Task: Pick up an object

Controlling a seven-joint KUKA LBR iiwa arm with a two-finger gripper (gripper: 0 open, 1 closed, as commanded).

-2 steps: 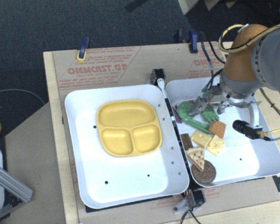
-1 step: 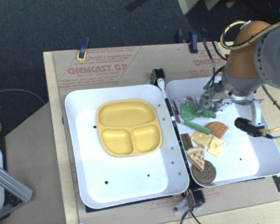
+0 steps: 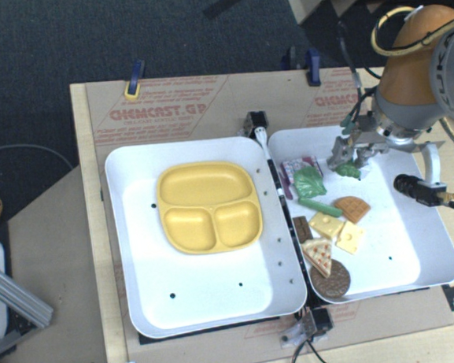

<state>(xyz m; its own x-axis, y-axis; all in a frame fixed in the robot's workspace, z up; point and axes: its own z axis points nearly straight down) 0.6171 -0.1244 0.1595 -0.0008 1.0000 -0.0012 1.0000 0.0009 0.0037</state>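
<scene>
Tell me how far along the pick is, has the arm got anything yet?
Done: the gripper is down in the right bin, at its upper part. In hand: a small green piece sits right at its tip, but whether it is actually gripped is unclear. Left: a lift clear of the bin. The cheese pieces, cookie and other toy food lie untouched, and the yellow tray sits in the left bin.

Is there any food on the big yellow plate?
No, the yellow plate in the left bin has nothing in its three sections; the toy food pieces lie in the right bin.
</scene>
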